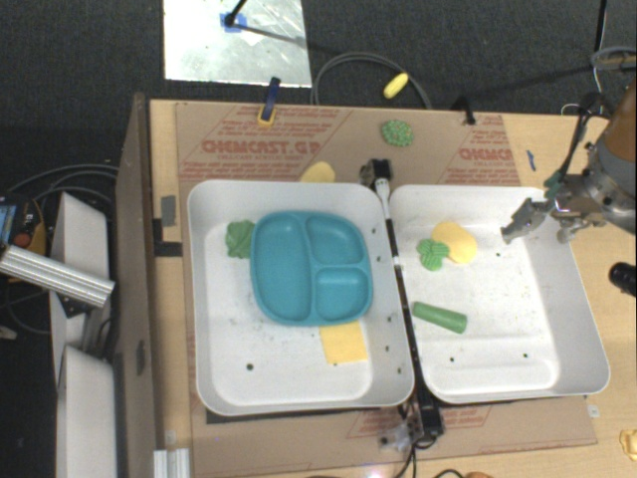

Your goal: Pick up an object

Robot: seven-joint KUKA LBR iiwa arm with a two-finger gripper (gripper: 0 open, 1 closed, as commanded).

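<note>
Cardboard [249,137] under bins reads "CHEMCAST GP"; hand [542,219] over right bin [567,366], fingers spread, nothing between.

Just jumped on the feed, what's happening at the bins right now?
The arm is reaching in over the right bin, and its gripper hangs near that bin's upper right part with nothing in it. In that bin lie a yellow piece touching a small green leafy piece, and a green stick nearer the front. The left bin holds a blue divided plate, a green piece at its left and a yellow square below it. Nothing is picked up yet.
</note>
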